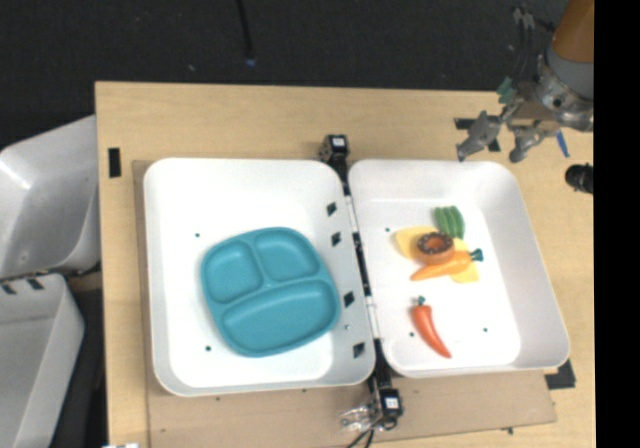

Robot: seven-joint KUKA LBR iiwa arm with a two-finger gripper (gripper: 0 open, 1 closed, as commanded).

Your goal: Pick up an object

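The right bin (505,198) holds a small cluster of toy food: a green piece (449,221), a yellow piece (410,240) with a dark round bit on it, and an orange carrot (447,265). A red chili pepper (430,328) lies apart, nearer the front. My gripper (497,140) hangs above the bench just beyond the right bin's far edge, open, with nothing between its fingers. It is well clear of the food.
The left bin (170,236) carries a blue divided plate (268,289). Clips line the seam between the bins (352,266). A white box (40,206) stands off the bench's left side.
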